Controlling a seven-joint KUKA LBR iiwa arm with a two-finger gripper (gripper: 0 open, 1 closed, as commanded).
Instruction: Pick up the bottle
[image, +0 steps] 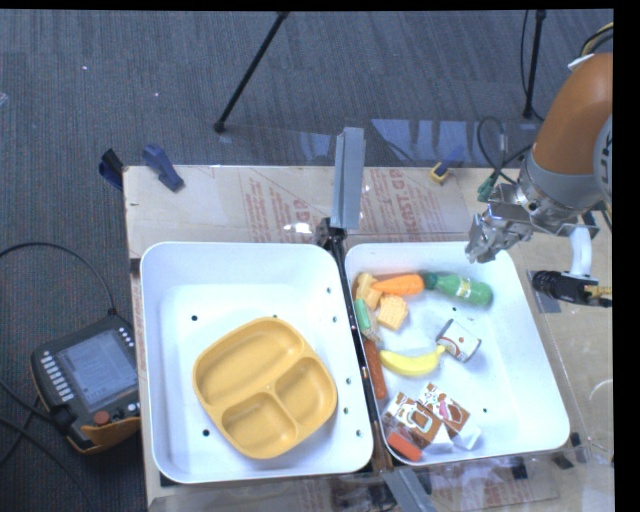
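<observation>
The bottle (460, 288) is green with a dark cap and a pale label, lying on its side near the far edge of the right bin (530, 370). My gripper (484, 250) hangs above the bin's far right corner, slightly up and to the right of the bottle and apart from it. Nothing shows between its fingers. The orange band of the arm (575, 110) rises toward the top right.
The right bin also holds a carrot (399, 285), a banana (412, 360), a cracker (391, 314), a small carton (458, 342) and brown snack boxes (428, 417). A yellow divided plate (264, 386) lies in the left bin (170, 300). A teach pendant (88, 378) lies on the floor at left.
</observation>
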